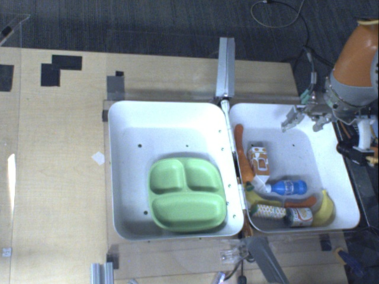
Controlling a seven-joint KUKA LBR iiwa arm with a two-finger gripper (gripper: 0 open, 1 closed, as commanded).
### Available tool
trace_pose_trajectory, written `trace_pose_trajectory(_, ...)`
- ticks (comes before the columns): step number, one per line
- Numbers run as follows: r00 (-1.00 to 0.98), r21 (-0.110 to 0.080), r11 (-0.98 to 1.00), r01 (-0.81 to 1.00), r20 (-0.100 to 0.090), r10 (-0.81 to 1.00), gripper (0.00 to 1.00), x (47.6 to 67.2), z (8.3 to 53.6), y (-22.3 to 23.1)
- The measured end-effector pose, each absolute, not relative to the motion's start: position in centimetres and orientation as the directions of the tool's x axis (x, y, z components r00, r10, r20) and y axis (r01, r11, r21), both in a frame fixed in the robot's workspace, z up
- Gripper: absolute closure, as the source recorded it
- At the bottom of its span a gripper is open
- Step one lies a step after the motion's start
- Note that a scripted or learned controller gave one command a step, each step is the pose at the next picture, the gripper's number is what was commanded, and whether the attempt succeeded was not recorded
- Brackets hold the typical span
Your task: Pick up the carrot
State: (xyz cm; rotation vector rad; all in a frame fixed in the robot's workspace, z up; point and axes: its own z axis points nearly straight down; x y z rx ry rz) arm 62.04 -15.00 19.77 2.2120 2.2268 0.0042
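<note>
the carrot [241,156] lies along the right bin's [346,185] left wall, hard to straddle; the hand [307,118] hovers well apart, fingers spread, gripping nothing.

no text can be read; labels on the blue bottle [288,187] and small carton [258,158] are blurred.

The arm [355,70] is cut off by the right edge. The banana [324,209] lies partly hidden under a bottle [287,187] and can [298,216]; labels too small to read.
</note>
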Motion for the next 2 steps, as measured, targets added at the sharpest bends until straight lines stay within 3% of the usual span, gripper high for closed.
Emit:
trace_pose_trajectory(1, 0.040, 0.008, -0.040, 0.999, -0.002, 0.999, 0.00, 55.3, 10.5, -12.6)
trace_pose_trajectory(2, 0.020, 0.035, -0.019, 0.999, -0.027, 0.999, 0.00, 54.3, 9.4, -10.8)
